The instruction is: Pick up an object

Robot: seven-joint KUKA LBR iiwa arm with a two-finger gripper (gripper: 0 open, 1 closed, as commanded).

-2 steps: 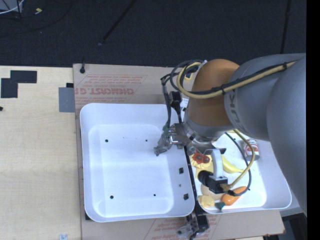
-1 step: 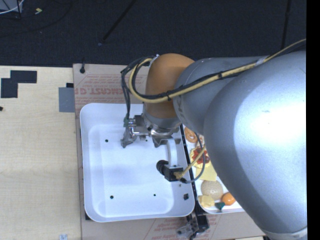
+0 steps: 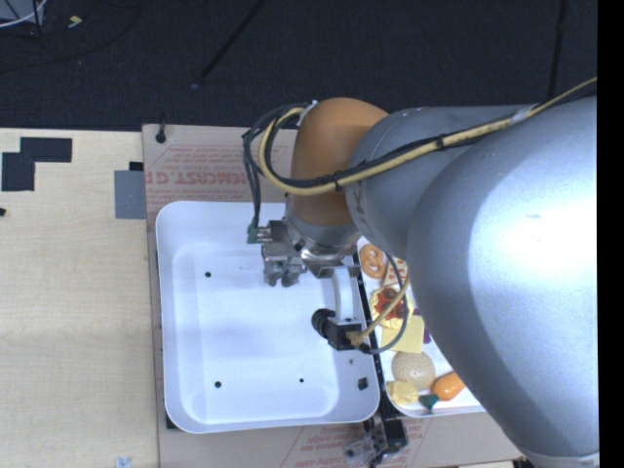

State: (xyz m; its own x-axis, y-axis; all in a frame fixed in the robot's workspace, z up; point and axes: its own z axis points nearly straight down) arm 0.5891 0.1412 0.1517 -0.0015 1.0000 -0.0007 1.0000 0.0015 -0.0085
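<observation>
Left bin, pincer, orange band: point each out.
Left bin (image 3: 185, 398): camera view, bare floor near its front corner.
Pincer (image 3: 282, 277): camera view, between its fingertips.
Orange band (image 3: 327, 154): camera view, its rounded top.

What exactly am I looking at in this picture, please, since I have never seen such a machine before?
This is one camera fixed above a bench, looking down at a slant. The big grey robot arm with an orange band reaches in from the right. At its tip is a small two-finger metal gripper, hanging over the shallow white plastic bin on the left. I see nothing between its fingers, and whether they are open is too small to tell. A second white bin on the right, mostly hidden by the arm, holds small toy-like objects, among them an orange rounded piece and a pale yellow block. The job is to pick one up.
</observation>
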